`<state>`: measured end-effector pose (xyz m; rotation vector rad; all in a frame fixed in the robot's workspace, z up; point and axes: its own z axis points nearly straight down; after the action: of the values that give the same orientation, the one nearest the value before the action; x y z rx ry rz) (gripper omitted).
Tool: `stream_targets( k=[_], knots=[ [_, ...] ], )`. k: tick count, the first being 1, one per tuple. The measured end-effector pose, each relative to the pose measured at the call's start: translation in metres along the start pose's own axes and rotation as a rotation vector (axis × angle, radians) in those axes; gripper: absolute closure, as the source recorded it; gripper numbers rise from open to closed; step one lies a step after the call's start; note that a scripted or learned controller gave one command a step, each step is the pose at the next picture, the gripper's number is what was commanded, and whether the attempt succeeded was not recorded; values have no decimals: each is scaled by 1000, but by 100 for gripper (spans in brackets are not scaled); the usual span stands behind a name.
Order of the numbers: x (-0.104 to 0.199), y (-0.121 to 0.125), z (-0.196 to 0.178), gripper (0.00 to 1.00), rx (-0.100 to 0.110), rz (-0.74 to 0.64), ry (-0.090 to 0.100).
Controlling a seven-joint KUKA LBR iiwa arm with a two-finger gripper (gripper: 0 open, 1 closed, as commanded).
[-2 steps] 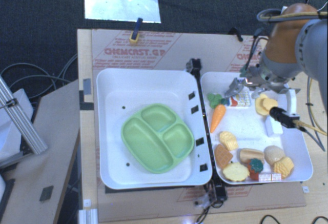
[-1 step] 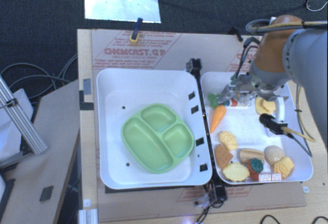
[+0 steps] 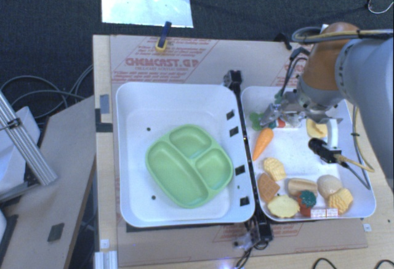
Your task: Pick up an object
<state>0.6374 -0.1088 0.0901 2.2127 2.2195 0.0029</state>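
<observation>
nearest, toy food heaped at front of right bin (image 3: 368, 197); carrot (image 3: 262, 142) lies beyond by the divider, w/ green tray (image 3: 188, 165) in left bin. farther back, gripper (image 3: 275, 115) low over carrot's top; jaw state can't tell. carrot prob light, rigid, slick plastic: pinch mid-body across width.

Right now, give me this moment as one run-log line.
arm: over right bin far end | gripper: low by carrot | grasp: unconfirmed | green tray: left bin
</observation>
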Motion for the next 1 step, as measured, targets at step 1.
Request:
stream_targets(
  k=[1],
  knots=[
    [-3, 3, -15, 100, -13, 0, -6]
  ],
)
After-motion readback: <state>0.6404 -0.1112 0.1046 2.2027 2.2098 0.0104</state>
